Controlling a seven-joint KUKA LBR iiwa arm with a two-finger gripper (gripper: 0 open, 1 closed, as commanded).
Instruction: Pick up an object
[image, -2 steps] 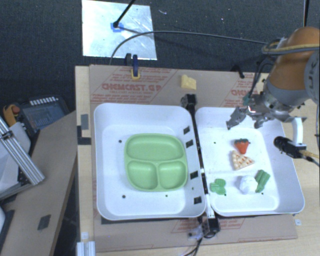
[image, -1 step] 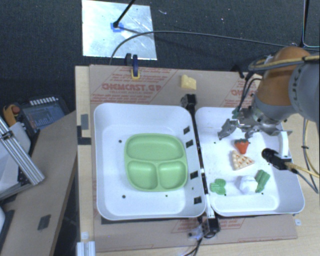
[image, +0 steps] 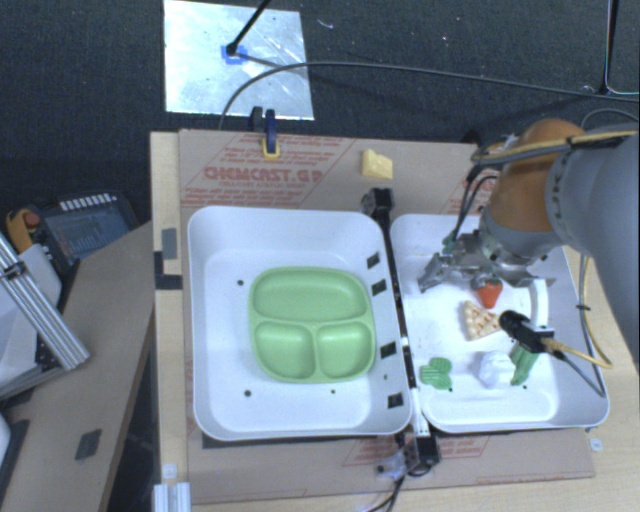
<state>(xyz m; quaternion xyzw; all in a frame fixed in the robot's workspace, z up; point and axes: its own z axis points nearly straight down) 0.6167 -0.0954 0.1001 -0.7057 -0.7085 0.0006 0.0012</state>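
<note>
Orange toy (image: 488, 294) is sitting at four o'clock from our gripper (image: 436, 272); open or closed, we cannot tell. We are risking nudging the wedge (image: 478, 321) crowding it.

The grey arm (image: 590, 190) reaches in from the right over the right bin (image: 570, 400), its pincer (image: 462, 266) low above the bin's far half. Just below the pincer sits a small orange-red piece (image: 488, 293), with a tan wedge (image: 479, 320) close beside it. Nearer the front lie a light green piece (image: 436, 373), a white lump (image: 493, 368) and a dark green piece (image: 522, 366). The left bin (image: 215, 250) holds a pale green divided plate (image: 310, 325). A yellow block (image: 377, 164) rests on the counter (image: 330, 190) behind the bins.
</note>
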